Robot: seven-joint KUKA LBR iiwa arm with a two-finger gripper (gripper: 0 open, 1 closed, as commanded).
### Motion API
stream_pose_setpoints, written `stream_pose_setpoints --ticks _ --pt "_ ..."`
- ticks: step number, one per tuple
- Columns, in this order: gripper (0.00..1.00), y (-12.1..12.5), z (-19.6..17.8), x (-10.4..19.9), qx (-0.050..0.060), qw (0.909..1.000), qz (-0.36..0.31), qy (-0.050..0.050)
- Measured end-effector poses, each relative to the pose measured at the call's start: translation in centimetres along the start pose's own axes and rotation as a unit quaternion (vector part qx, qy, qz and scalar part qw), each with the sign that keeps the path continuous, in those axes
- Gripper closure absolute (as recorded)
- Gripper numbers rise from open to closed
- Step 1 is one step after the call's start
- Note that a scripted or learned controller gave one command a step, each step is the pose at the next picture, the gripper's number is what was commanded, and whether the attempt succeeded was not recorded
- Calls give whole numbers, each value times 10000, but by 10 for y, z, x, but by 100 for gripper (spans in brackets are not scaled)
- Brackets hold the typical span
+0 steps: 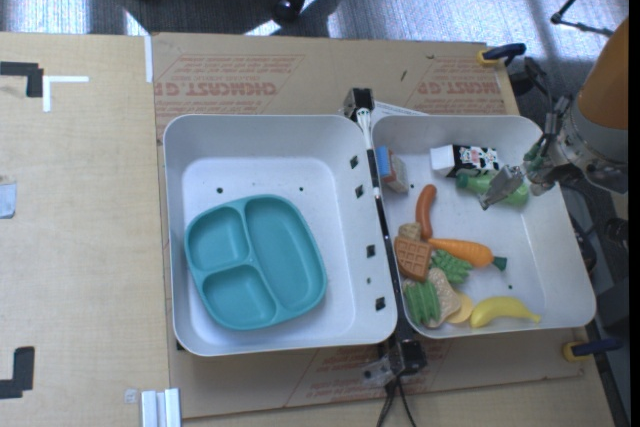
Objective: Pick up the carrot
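Gripper hovers by right bin's far side, grasp state unclear. Carrot lies free mid-bin; approach across its length, clear of waffle.

Grey arm with an orange band — metal-grey pincer with two thin fingers.

One fixed camera looks down slantwise on both bins.
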State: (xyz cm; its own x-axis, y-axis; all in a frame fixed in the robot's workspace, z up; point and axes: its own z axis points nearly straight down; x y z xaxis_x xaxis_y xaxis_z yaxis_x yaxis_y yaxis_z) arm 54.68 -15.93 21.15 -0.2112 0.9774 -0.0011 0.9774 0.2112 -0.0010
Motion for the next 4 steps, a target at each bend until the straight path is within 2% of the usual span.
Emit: stream_pose_setpoints --ticks 1,2,3,4 --pt "0 -42 70 -5 -5 9986 -528 3" --pt "0 -54 114 43 -99 9999 -45 -69" --pt "100 -52 105 43 -102 9999 -19 -51" --pt "100 -40 20 134 -1 9995 311 2"
